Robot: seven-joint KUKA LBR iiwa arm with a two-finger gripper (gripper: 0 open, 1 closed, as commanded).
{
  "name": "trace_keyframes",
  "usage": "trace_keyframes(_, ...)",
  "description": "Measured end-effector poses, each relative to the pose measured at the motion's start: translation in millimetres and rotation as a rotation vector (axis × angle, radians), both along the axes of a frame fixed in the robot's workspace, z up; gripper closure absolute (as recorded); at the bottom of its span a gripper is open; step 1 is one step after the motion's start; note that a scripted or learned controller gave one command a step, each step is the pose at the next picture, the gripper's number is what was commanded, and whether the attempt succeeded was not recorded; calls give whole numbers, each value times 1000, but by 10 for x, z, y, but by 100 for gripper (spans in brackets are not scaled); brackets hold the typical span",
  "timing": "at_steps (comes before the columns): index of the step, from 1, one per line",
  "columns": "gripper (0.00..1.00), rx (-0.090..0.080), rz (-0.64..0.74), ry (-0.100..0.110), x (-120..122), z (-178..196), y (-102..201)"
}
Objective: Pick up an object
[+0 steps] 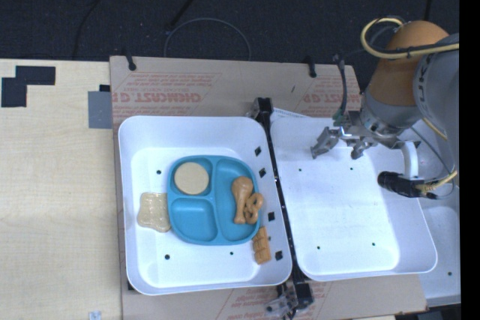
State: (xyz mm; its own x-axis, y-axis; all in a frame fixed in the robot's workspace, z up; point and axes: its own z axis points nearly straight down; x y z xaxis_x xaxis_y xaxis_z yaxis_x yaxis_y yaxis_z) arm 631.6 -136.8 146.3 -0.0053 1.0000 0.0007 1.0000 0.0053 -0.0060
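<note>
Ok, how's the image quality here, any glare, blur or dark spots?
In the camera view, lighting is even but soft; the white bins look bright without washing out, the blue tray stays distinct, the gripper is slightly blurred, and the background above the bench is very dark.

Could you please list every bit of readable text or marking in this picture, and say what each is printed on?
"CHECK2ZT. G P": roughly how the red print on the cardboard sheet behind the left bin reads; it appears inverted or mirrored, so the reading is uncertain.
Red print at the cardboard's right rear: too cut off to read.
Red print on the cardboard's front edge: too blurred to read.
</note>
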Motion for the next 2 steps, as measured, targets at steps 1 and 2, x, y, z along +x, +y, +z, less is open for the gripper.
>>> trace_keyframes(1, 0, 0, -2, -1, -5, -527, 14)
trace_keyframes(2, 100, 0, -2, -2, 0, -403, 11)
